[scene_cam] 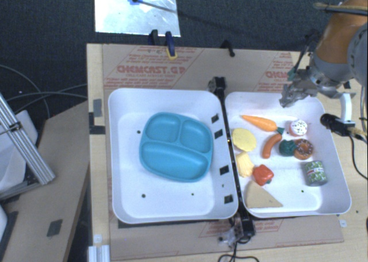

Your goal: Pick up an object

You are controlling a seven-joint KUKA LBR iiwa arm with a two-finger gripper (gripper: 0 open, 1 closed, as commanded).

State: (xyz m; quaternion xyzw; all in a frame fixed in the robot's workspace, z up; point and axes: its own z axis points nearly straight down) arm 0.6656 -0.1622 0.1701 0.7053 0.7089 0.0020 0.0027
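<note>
The grey two-finger gripper (287,99) is being held over the far edge of the right-hand shallow white bin (333,197), its dark fingertips pointing down toward the bin's back wall. Nothing is seen between the fingers; whether they are spread or closed cannot be told, since the tips are blurring into one dark shape. Above it, the grey arm with its orange band (339,31) is being cut off by the right border.

Nine toy food pieces are being counted in the right bin. Nearest the gripper, one orange plastic carrot (259,122) is lying across the bin floor. Just beside its tip, one white round cupcake with red sprinkles (298,127) is sitting. Below these are lying one yellow round slice (244,139), one orange-red sausage (269,145), one dark green lumpy vegetable (286,147) and one brown glazed doughnut (303,149), the last two touching. Further forward are being seen one pale yellow curved piece (245,165), one red pepper-like piece (263,174), one green patterned can (314,173) and, counted separately as a tenth, one tan cheese-like wedge (261,196).

In the left white bin (123,197), one blue plastic divided plate (175,146) with three compartments is resting.
</note>
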